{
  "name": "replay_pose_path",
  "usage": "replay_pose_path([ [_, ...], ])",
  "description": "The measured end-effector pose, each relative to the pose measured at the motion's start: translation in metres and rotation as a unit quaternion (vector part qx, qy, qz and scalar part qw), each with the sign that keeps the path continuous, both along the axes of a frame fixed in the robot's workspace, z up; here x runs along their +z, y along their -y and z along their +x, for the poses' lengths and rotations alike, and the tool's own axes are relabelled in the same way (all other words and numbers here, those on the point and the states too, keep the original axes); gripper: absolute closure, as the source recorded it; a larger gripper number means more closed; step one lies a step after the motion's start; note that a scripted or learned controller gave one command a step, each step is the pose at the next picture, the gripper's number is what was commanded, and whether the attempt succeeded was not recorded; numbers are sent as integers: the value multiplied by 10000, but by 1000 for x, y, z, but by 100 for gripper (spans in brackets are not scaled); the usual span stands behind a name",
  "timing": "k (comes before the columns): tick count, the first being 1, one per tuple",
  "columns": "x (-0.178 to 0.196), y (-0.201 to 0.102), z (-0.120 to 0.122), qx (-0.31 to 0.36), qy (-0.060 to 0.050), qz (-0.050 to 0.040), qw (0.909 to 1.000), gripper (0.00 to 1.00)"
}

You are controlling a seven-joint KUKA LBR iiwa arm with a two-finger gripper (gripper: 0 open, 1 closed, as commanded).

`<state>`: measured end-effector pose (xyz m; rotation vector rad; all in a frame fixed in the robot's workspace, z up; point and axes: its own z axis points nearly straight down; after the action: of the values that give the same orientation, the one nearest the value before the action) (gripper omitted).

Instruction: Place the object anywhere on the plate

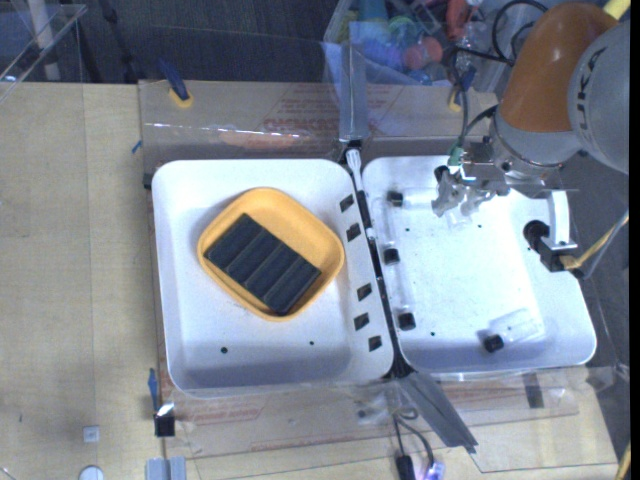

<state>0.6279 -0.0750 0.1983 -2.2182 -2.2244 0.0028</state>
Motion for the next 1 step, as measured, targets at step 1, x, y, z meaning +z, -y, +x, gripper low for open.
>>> replay_pose_path([
  [1,31,-18,38,879,24,-4,9961,100],
])
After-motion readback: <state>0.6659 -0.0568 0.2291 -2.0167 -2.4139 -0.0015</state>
